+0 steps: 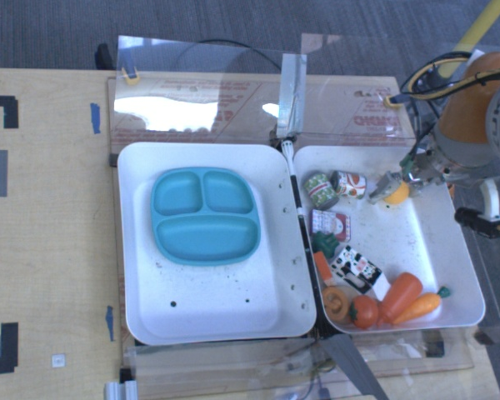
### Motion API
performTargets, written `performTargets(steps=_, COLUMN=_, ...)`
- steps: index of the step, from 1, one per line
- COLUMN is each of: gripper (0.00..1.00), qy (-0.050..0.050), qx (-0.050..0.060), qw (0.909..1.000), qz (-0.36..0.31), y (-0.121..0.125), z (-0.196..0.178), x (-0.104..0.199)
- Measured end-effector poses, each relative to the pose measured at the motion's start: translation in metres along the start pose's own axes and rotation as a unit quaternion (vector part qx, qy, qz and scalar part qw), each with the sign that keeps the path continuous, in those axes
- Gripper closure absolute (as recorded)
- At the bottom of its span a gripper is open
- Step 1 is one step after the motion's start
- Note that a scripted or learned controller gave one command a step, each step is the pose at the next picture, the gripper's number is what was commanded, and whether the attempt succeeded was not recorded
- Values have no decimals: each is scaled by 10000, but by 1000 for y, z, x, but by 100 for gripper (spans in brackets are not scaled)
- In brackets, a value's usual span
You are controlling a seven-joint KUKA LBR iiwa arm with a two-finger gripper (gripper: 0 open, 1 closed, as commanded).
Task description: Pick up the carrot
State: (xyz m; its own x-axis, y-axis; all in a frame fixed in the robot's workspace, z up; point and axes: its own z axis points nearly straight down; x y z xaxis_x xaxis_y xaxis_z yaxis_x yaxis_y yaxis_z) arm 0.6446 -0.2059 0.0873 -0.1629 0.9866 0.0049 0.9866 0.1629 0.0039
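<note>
The carrot, orange with a small green tip, lies near the front right corner of the right bin. It rests against a larger red-orange vegetable. My gripper is at the back of the same bin, well away from the carrot. A small yellow item sits right at the gripper's tip; whether it is held is unclear.
The right bin also holds a green-white ball, a small can, a red-white packet, a black-white cow toy, a tomato and an orange piece. A blue divided plate lies in the left bin.
</note>
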Motion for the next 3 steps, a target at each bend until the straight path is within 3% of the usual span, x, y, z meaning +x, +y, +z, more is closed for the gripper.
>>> performTargets(steps=1, gripper=100, qy=-46, qx=-39, qw=10000, qz=9, y=2, z=-15, x=-4)
performTargets(steps=2, gripper=100, qy=25, qx=-40, qw=9918, qz=1276, y=1, z=-3, x=-7)
performTargets(steps=3, gripper=100, qy=-29, qx=-46, qw=9772, qz=2123, y=-19, z=-4, x=52)
